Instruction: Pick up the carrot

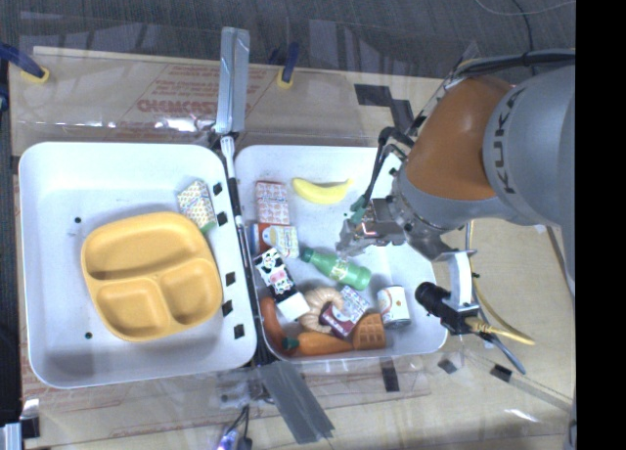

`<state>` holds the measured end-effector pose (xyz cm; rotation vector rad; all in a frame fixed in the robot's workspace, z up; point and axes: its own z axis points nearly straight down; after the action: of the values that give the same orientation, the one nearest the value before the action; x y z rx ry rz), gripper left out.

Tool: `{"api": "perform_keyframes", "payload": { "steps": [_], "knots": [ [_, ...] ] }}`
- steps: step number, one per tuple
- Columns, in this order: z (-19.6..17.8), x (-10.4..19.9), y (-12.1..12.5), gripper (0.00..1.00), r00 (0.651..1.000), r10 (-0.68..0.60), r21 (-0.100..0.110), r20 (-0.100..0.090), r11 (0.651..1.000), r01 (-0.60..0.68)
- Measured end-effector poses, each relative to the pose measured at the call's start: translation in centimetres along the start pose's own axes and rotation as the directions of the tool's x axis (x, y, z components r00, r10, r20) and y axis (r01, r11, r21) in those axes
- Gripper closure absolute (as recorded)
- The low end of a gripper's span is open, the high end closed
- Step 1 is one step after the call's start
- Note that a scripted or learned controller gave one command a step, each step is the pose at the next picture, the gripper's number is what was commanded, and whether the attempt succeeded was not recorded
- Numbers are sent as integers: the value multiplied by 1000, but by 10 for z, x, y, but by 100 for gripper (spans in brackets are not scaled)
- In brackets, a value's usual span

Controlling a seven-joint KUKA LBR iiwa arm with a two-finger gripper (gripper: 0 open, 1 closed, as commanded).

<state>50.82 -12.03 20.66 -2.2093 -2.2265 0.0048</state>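
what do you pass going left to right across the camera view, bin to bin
yellow divided tray → small patterned packet → carrot → green bottle → small can → gripper

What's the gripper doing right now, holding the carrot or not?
Gripper: above the right bin, over the green bottle; grip state cannot be told. Carrot lies in the bin.

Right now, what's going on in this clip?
A KUKA arm reaches in over the right bin, its claw hovering above a green bottle near the middle of the clutter. The carrot it is meant to pick up lies at the bin's near edge, untouched, beside a small can and other toy food. A banana sits at the far side. The left bin holds a yellow divided tray.
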Motion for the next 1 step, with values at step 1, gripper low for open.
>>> {"api": "perform_keyframes", "payload": {
  "steps": [1],
  "knots": [
    [60, 13, -12, 0, 544, -839, -1, 3, 544, 839]
  ]
}}
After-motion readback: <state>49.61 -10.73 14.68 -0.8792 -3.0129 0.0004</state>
